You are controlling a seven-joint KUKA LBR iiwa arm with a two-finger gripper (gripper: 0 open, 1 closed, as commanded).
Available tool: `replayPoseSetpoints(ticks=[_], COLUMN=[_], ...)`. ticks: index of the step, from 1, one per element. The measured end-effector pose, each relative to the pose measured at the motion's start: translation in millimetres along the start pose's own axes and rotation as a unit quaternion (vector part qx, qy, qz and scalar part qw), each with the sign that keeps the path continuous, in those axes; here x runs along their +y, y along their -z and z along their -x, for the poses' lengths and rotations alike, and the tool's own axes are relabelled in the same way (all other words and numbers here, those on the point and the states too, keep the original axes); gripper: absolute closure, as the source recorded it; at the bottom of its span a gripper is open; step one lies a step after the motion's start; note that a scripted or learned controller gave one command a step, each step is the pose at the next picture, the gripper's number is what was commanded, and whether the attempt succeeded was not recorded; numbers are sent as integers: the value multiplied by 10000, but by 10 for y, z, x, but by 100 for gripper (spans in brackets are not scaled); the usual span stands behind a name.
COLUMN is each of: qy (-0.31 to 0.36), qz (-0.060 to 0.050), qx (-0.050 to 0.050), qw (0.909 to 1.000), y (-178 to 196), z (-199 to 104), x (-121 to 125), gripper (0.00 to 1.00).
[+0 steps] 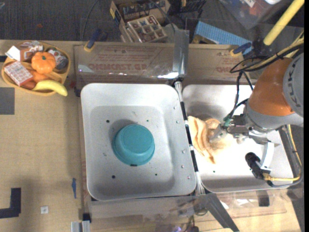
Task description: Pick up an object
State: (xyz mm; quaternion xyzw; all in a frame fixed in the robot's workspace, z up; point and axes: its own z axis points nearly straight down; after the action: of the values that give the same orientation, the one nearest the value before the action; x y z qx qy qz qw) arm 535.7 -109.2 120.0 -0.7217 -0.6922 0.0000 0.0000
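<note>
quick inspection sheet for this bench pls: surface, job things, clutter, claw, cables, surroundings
surface: wooden bench bearing two white bins side by side, left bin and right bin
job's things: teal bowl, seemingly upside down, in the middle of the left bin; crumpled pale orange cloth at the right bin's left side
clutter: basket of toy food at the bench's far left corner, outside the bins
claw: claw at the cloth's right edge; contact not clear
cables: black cable rising from the wrist toward the rear
surroundings: cardboard panel behind the bins; crates on the dark floor beyond
</note>
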Motion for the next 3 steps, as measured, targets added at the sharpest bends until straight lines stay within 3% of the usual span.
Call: replayPoseSetpoints(ticks=[1,2,3], qy=[961,749,736], qz=[62,83,119], qx=[-8,-12,-2], qw=[9954,9972,9972], y=[-276,-272,-155], z=[-154,-121,-120], x=[63,443,459], gripper=[0,0,100])
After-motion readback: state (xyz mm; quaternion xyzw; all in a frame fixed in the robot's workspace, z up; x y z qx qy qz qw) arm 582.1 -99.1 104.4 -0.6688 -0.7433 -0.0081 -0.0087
